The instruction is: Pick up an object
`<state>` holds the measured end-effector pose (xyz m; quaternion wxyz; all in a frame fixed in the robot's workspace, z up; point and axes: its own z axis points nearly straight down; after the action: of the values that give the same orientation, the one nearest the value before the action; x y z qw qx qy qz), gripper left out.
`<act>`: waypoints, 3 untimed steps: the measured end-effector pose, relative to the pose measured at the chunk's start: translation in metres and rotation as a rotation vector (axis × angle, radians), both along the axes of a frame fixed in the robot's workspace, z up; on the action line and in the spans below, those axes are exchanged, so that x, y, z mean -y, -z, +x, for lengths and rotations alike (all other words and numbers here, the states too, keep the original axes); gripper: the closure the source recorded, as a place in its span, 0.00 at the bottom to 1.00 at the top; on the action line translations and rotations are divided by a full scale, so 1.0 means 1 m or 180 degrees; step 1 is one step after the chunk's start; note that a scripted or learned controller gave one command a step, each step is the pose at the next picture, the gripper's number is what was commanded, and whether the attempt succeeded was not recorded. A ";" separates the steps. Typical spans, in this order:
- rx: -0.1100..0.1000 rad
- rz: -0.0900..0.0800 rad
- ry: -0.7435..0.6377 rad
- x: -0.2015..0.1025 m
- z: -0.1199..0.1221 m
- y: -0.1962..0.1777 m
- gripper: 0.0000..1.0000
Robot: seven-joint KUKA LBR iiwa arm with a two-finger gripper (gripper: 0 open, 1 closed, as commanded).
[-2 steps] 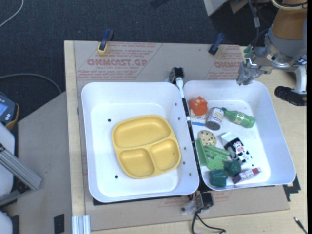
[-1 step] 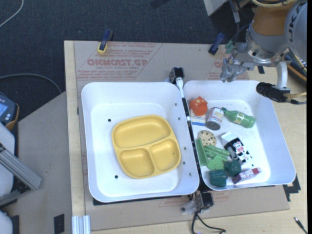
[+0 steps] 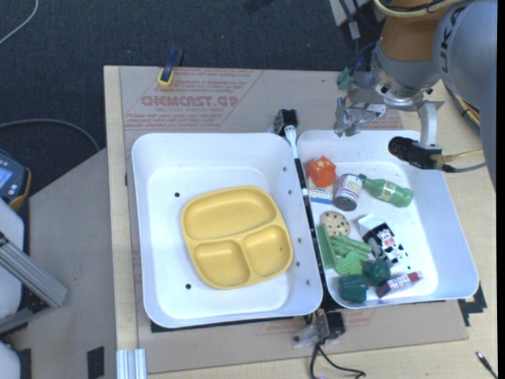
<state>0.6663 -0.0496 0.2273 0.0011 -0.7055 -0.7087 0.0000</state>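
The jaws of the gripper [image 3: 351, 121] hang slightly parted, gripping nothing, over the right white bin's [image 3: 461, 243] far rim; the orange-red toy [image 3: 321, 170] lies nearest, toward the camera.

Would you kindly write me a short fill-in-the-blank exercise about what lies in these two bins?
1. The yellow divided tray lies in the ____ bin of the camera view.
2. The tray has ____ compartments.
3. The bottle lying on its side in the right bin is coloured ____.
4. The gripper hangs over the right bin's ____ edge.

Missing words: left; three; green; far
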 end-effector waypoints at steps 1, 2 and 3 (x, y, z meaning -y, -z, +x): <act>-0.0003 0.0001 -0.0003 -0.053 -0.004 0.010 1.00; -0.0005 0.0001 -0.0002 -0.102 -0.025 0.009 1.00; 0.0012 -0.0004 0.0015 -0.095 -0.023 0.000 1.00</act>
<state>0.6437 0.0456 0.2272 -0.0006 -0.7071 -0.7071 -0.0009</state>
